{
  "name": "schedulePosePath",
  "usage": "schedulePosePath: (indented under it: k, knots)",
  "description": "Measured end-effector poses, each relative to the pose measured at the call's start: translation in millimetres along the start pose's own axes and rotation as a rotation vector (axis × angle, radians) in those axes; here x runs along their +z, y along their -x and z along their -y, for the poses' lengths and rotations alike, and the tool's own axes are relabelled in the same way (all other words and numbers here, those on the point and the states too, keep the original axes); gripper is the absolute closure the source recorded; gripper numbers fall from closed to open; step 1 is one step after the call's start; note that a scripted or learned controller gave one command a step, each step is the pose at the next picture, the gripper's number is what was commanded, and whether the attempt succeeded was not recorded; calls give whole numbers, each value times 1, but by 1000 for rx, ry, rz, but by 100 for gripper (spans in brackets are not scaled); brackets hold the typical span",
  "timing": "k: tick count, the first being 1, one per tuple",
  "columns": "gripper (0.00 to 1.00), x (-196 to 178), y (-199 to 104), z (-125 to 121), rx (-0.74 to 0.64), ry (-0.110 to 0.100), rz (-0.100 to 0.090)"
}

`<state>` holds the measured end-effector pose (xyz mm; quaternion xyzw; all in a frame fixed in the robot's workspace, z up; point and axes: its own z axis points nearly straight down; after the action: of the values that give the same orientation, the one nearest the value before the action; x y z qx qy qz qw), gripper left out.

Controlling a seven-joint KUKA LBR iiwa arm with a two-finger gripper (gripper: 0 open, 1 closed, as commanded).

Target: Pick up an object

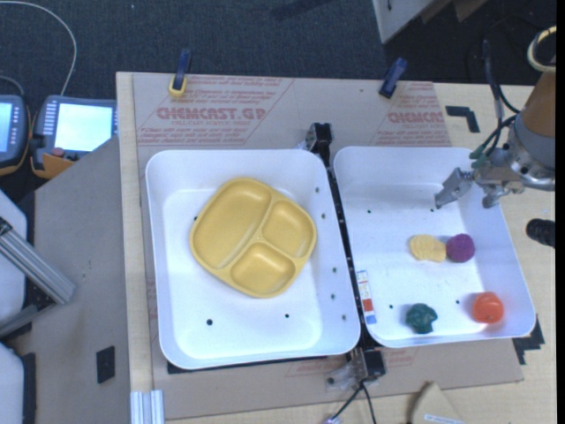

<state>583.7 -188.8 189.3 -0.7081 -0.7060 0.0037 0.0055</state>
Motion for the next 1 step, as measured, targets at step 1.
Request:
schedulePosePath:
  k: [1]
  knots:
    - [0, -7, 0, -3, -3, 14, 3]
